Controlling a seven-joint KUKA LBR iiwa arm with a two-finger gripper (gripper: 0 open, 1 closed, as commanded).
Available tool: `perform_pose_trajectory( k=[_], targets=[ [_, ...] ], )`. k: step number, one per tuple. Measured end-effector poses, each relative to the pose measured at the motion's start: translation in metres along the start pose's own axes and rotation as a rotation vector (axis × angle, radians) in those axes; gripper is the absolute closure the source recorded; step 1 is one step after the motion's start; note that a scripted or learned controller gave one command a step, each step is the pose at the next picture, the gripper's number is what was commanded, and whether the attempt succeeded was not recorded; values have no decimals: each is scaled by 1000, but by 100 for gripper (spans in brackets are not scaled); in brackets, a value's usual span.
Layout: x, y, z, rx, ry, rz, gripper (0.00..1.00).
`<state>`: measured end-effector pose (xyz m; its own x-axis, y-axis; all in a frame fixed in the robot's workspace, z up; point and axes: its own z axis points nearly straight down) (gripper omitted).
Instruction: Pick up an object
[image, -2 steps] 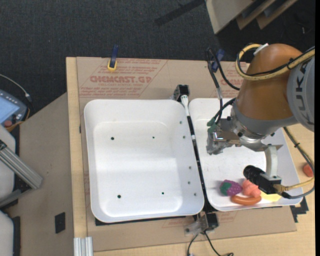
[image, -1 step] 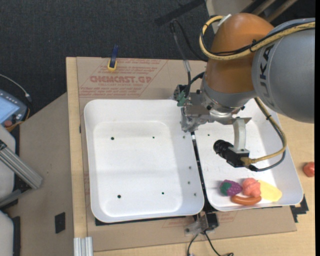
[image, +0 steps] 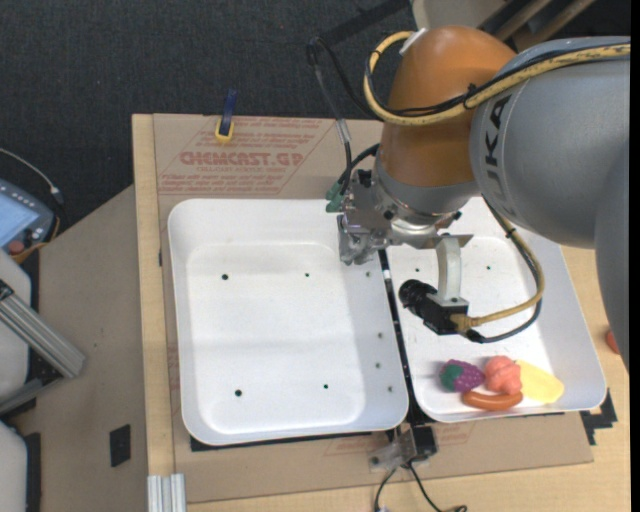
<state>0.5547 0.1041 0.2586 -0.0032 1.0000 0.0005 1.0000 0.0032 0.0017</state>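
The left bin (image: 260, 330) offers me nothing to grasp. At centre frame the claw (image: 357, 245) hangs over the divider; I cannot tell whether it is apart or together. No pick is made yet. The toy food pile (image: 503, 373) lies at lower right in the right bin (image: 565, 320), well apart from the claw.
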Motion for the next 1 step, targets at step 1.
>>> perform_pose_trajectory(
  k=[1],
  targets=[
    [4,50,-103,-10,0,2,100]
  ],
)
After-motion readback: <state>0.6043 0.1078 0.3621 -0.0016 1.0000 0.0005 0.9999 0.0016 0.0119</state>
